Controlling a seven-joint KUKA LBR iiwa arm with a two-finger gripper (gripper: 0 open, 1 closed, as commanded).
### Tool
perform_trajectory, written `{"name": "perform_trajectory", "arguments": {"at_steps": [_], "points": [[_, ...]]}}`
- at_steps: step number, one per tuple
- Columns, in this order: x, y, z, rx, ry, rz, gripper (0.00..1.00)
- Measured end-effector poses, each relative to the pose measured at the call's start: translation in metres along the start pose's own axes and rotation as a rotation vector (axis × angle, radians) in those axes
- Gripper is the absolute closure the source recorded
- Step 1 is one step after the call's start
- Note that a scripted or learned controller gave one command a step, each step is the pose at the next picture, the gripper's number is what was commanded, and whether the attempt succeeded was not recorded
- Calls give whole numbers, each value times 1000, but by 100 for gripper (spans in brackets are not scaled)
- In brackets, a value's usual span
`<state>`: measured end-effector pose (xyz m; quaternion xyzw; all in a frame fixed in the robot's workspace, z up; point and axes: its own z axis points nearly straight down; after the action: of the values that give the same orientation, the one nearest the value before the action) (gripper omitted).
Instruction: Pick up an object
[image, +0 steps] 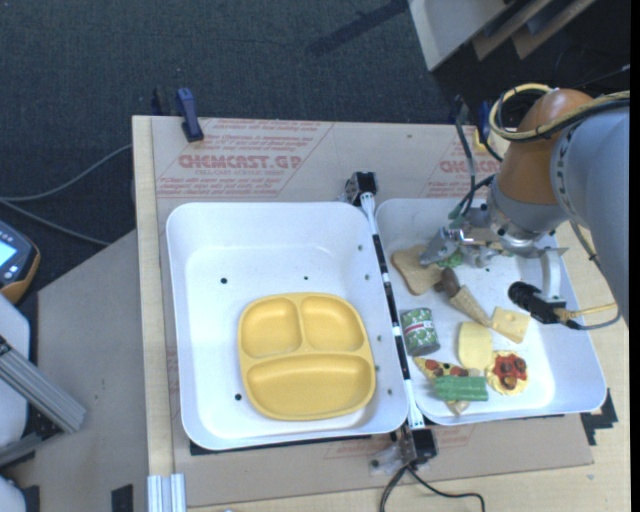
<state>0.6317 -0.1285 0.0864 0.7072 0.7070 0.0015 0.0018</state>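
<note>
One claw (450, 252) low in the right bin (575, 385), near its upper left corner, metal tip down among the toy food — can't tell if it grips anything or how it stands. It sits just over a tan bread slice (413, 268) and a dark brown piece (447, 281); either could be the target, my guess. Nothing looks lifted, so the pick is not done: grasp and raise still left.

Other items lie flat in the same bin — cheese wedge (510, 324), pale yellow piece (475, 345), small green can (417, 328) at the bin's left wall, green bar (460, 388), round pizza-like toy (509, 371).

Left bin (195, 240) holds a yellow divided plate (304, 355).

Table (250, 160) sheet has red print, "CHEMCAST GP" readable, smaller lines too small. Can label unreadable.
</note>
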Motion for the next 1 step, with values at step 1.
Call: {"name": "perform_trajectory", "arguments": {"at_steps": [1], "points": [[0, 1, -12, -4, -2, -2, 100]]}}
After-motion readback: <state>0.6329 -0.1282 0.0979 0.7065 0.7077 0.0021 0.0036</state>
